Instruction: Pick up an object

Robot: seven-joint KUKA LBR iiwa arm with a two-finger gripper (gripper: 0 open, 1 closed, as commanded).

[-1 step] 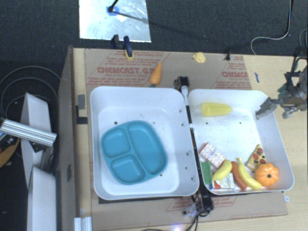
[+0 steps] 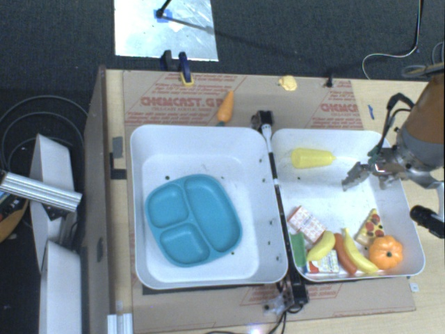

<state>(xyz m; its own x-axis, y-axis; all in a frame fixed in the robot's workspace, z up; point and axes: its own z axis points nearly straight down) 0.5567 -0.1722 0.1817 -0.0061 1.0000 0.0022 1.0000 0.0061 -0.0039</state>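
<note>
We've got the gripper hanging over the right bin, w/ nothing between its fingers — they look spread a bit, pointing toward the bin's middle, empty as far as we can see. So the pick isn't done yet; by our read we're at the approach stage, w/ descent, close and lift all left. Closest candidate is the yellow corn cob, lying on its side just beyond the fingertips, toward the divider btwn bins and slightly further back; bare white floor all round it, so we'd guess it's the easiest grab. The rest sits on the fingers' near side, bunched in the front corner: a checkered packet, a green piece, a lemon, a red sausage-like piece, a banana, a pizza slice and an orange, most touching or overlapping, hard against the front rim, so there's little room for fingers to slip in. Directly under the fingers the floor is bare, w/ open room to travel either way. The left bin, past the divider, holds a blue sectioned plate; an orange carrot lies outside on the cardboard behind it.
</note>
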